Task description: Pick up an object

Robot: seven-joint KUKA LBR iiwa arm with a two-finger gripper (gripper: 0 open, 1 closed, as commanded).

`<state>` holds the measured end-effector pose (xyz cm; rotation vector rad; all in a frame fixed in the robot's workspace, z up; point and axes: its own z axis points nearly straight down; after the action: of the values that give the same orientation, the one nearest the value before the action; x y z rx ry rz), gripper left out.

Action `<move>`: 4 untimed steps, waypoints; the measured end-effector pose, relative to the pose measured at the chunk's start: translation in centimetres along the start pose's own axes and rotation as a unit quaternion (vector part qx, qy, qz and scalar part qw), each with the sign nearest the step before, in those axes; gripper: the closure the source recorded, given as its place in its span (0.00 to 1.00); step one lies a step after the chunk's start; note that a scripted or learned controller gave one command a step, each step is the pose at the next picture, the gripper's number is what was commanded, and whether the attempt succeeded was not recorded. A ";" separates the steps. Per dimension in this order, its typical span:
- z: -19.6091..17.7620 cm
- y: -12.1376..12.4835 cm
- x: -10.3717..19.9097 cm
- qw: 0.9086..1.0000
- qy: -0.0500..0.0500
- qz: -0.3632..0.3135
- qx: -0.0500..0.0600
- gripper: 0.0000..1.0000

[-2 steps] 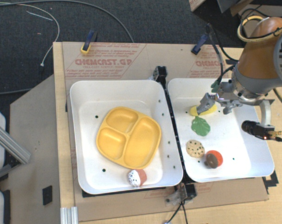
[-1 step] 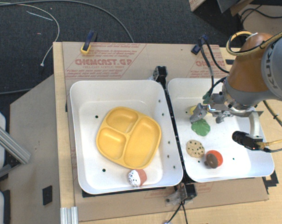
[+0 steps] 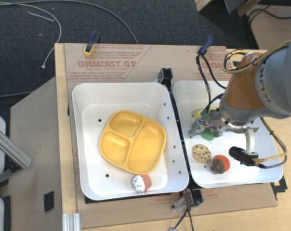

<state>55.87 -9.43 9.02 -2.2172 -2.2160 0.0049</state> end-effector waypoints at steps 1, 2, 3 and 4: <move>0.4 0.0 0.0 1.000 -0.001 0.000 -0.003 0.00; -0.9 0.2 -0.1 1.000 -0.002 0.001 -0.006 1.00; -7.3 0.4 0.0 1.000 -0.002 -0.001 -0.007 1.00; -11.6 0.6 0.3 1.000 -0.001 -0.001 -0.005 1.00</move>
<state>56.58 -9.11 20.61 -2.2218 -2.2251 -0.0037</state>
